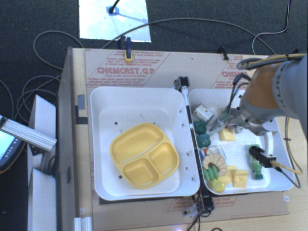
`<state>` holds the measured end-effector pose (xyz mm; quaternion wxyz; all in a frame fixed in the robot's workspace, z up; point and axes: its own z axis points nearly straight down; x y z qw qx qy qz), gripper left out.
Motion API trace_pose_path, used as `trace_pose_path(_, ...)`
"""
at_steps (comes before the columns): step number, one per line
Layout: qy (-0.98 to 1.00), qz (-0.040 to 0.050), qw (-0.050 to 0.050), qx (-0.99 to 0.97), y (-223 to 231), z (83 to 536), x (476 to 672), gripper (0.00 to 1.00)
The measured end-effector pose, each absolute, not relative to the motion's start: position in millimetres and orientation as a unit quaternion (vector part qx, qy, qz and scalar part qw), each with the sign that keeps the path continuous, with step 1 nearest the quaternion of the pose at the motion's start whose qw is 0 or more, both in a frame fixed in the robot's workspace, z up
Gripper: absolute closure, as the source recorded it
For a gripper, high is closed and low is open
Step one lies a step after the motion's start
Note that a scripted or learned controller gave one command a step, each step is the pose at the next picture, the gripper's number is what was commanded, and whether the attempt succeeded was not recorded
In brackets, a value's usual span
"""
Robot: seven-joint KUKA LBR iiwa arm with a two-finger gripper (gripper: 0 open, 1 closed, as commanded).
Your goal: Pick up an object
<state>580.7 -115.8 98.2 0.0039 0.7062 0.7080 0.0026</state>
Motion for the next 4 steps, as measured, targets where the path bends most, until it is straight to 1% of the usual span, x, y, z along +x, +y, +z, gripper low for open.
trace_pose_path(1, 0.707, 0.0002, 0.001, 0.707, -133, 84, 580.3, 0.00)
trace_pose_path(2, 0.708, 0.0036, 0.005, 0.706, -133, 99, 584.0, 1.00)
trace_pose_path(3, 0.709, 0.0020, 0.001, 0.705, -54, 186, 598.8, 1.00)
trace_pose_path(4, 0.708, 0.0007, 0.001, 0.706, -55, 185, 598.0, 0.00)
